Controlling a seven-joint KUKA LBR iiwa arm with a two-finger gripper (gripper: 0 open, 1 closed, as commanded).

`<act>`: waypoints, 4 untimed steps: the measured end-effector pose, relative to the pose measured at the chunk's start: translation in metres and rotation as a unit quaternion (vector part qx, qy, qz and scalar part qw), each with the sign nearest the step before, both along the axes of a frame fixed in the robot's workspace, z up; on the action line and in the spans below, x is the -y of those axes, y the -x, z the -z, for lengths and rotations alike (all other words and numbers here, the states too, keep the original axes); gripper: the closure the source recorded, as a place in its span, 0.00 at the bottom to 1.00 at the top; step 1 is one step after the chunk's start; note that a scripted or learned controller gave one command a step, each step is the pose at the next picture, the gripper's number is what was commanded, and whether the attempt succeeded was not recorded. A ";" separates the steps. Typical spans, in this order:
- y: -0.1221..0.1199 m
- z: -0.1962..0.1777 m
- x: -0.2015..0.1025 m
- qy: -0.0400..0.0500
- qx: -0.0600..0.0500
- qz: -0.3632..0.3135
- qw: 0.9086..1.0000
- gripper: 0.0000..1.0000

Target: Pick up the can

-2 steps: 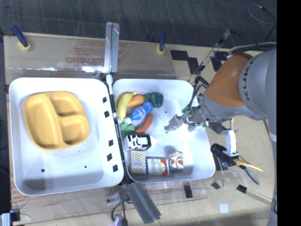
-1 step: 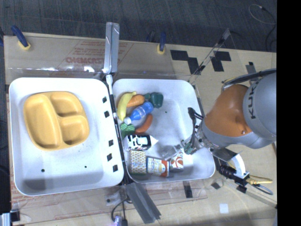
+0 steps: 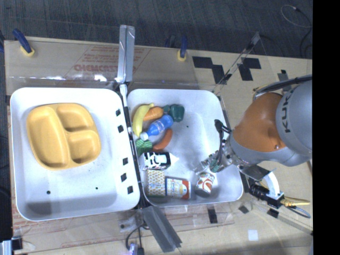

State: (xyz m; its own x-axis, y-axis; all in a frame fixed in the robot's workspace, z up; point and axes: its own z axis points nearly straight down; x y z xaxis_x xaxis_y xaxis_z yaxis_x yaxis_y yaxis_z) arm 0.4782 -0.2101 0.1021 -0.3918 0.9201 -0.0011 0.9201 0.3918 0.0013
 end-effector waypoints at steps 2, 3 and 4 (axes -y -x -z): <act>0.002 0.011 -0.013 -0.001 -0.002 0.105 0.995 1.00; 0.000 -0.039 0.000 0.000 -0.001 0.044 0.999 1.00; -0.030 -0.042 0.000 0.000 -0.001 0.039 0.999 1.00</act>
